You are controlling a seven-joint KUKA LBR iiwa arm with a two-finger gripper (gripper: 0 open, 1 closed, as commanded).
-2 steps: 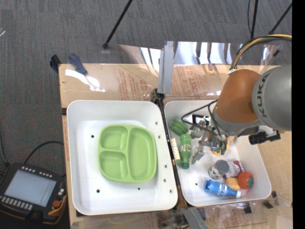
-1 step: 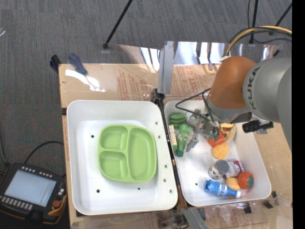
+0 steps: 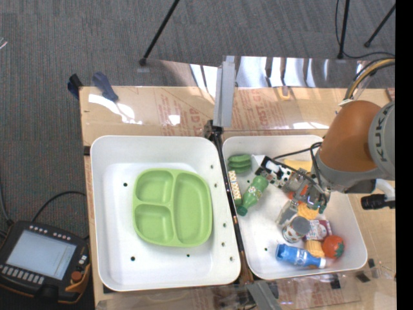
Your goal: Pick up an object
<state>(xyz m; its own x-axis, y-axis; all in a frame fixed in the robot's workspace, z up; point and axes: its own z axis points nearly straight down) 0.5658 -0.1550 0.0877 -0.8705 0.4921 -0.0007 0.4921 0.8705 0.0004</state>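
The grey arm with its orange band (image 3: 352,137) is reaching in from the right and is hanging over the right bin (image 3: 255,263), its gripper (image 3: 303,202) sitting low among the clutter near the middle of that bin. From where I am standing I cannot tell how the gripper is set, because the metal parts are blurring into the objects beneath it, and nothing is showing clearly as grasped. The things to be picked are all lying in that right bin: a green bottle (image 3: 251,194) is lying at a slant toward the bin's left wall, with a green ridged lid-like piece (image 3: 239,162) just above it and a small patterned block (image 3: 234,187) beside it. A black-and-white piece (image 3: 272,170) is lying near the bin's top middle. Just under the gripper a round grey-and-white object (image 3: 298,228) is sitting, and toward the near right corner a red tomato-like ball (image 3: 333,245) is resting beside a blue-and-white tube (image 3: 298,256). The left bin (image 3: 110,166) is holding a green divided plate (image 3: 173,207), lying flat near its middle.
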